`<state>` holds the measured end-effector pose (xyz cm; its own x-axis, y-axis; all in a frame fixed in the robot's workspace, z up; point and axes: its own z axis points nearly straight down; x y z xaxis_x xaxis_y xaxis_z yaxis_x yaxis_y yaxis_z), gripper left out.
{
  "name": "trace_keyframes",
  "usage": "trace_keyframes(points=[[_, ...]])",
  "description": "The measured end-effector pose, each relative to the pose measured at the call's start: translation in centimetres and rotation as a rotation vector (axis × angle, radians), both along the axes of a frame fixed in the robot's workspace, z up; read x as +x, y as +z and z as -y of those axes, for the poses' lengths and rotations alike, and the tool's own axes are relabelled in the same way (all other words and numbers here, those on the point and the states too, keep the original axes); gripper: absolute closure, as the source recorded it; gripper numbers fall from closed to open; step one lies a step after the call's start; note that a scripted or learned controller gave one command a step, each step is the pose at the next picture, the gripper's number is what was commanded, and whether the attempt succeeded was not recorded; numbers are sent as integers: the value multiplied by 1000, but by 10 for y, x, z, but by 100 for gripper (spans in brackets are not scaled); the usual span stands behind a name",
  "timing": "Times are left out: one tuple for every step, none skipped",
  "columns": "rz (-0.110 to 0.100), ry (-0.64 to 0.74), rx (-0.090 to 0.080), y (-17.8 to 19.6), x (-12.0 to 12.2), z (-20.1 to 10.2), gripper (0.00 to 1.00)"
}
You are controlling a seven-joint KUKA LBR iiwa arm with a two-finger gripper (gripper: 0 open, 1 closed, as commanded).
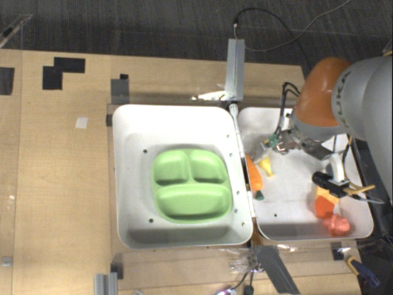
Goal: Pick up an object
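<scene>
My gripper [274, 144] hangs low over the upper left part of the right bin [288, 217], with the grey arm and its orange band coming in from the right. Just below and left of it lies a small yellow object [266, 166]. An orange carrot with a green end [254, 178] lies beside that, against the bin's left wall. Nothing shows between the gripper and these objects.
An orange block [324, 205] and a pink object [338, 225] lie in the right bin's lower right corner. The left bin [132, 140] holds a green divided plate [190, 184]. A metal post [234, 66] stands behind the bins.
</scene>
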<state>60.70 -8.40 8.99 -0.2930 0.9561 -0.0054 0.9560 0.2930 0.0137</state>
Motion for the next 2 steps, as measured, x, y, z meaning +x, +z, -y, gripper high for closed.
trace_keyframes(points=[[5, 2, 4, 12, 2, -3, 100], [-10, -169, 3, 96, 14, -48, 100]])
